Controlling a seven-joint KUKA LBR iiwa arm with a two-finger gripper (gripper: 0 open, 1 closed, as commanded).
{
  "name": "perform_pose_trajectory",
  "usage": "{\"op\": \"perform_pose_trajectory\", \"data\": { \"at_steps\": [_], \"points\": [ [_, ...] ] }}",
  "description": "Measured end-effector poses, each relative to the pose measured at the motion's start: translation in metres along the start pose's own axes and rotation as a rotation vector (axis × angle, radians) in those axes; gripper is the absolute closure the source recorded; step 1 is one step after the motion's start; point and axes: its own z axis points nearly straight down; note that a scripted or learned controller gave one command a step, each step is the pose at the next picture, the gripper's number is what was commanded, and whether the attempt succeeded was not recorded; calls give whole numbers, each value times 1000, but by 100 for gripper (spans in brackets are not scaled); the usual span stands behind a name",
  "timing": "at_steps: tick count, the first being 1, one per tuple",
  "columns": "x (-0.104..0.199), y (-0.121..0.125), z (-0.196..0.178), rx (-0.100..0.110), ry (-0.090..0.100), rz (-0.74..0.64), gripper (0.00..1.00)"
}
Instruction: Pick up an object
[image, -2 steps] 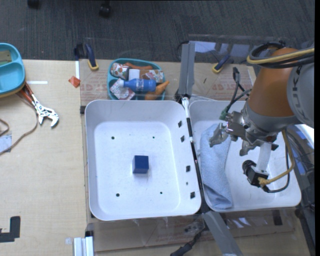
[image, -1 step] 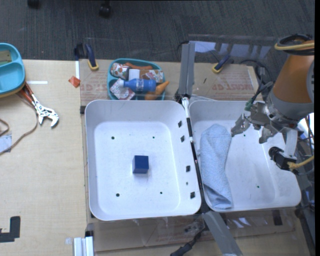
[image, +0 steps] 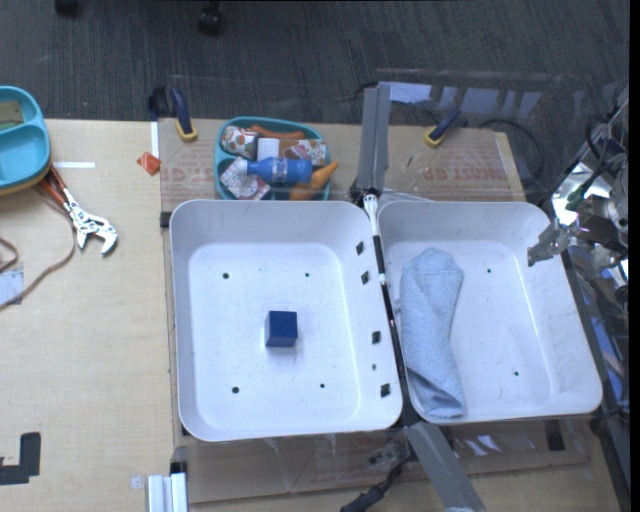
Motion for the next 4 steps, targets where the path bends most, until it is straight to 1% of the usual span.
{"op": "perform_pose_trajectory", "data": {
  "at_steps": [1, 2, 3, 4],
  "points": [
    [-3, -13, -51, 3, -1, 478, 0],
    [20, 0, -15, 5, -2, 795, 0],
    [-15, 0, -12, 4, -2, 1088, 0],
    [-19, -9, -57, 3, -1, 1059, 0]
  ]
}}
